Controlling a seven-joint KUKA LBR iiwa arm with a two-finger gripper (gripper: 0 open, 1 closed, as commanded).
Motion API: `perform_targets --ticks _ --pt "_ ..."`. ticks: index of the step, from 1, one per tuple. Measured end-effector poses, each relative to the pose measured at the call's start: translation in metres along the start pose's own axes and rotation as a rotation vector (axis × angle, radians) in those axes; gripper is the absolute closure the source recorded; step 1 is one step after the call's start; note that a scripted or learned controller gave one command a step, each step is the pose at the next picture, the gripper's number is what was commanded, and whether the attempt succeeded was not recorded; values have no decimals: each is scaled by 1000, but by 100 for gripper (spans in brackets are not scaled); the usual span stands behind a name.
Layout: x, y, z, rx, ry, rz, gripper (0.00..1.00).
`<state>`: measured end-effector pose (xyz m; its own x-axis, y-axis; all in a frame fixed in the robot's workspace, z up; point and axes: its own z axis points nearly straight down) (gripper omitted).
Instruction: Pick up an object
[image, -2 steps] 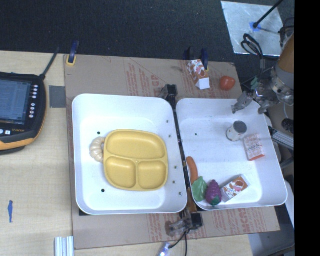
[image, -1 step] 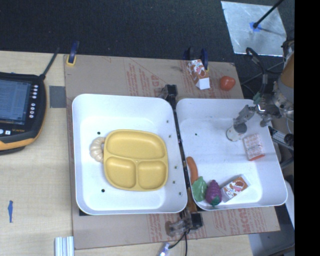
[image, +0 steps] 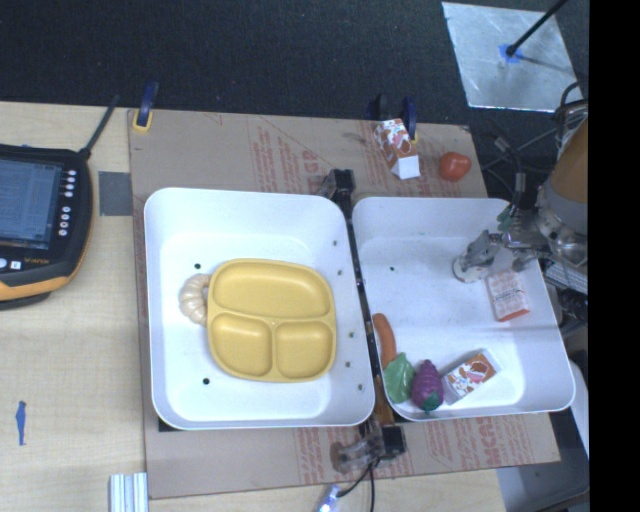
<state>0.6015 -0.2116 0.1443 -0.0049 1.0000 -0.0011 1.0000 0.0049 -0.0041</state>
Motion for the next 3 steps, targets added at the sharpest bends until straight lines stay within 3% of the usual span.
perform_targets --ticks 1,2,3 --pt "0 -14 15 0 0 0 0" --pt "0 55 52 -1 1 1 0" --pt "-1 55 41 -1 0 -3 100"
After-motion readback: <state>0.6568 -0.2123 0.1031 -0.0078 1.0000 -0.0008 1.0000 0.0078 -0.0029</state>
